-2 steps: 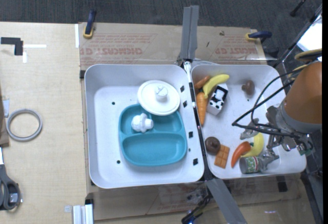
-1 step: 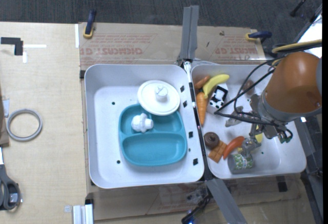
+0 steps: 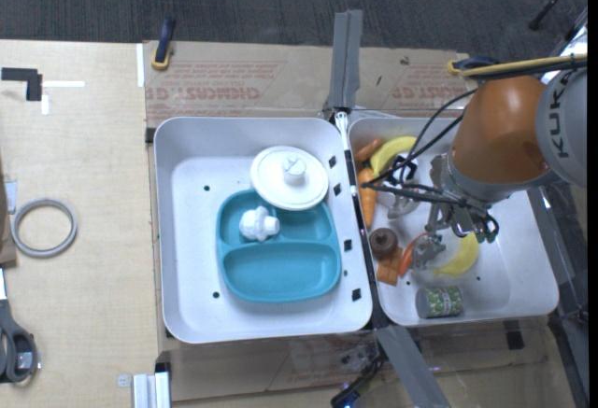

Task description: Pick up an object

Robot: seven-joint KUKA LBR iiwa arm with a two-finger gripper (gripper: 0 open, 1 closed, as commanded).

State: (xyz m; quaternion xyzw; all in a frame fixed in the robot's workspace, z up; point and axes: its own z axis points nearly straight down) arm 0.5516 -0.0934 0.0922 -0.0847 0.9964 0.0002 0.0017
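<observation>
A single fixed camera looks down at a slant from above the bench [image 3: 84, 135], far enough back to take in both white bins. The gripper [image 3: 432, 246] sits low in the right-hand bin [image 3: 523, 294], with the other bin [image 3: 187, 238] to its left in frame. The arm [image 3: 500, 140] enters from the frame's right.

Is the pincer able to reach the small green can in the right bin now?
Probably yes. The green can lies apart near the right bin's front wall, uncovered, and the pincer hangs just behind it.

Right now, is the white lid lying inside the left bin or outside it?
Inside. The white lid lies within the left bin, overlapping the blue tray's upper edge.
</observation>
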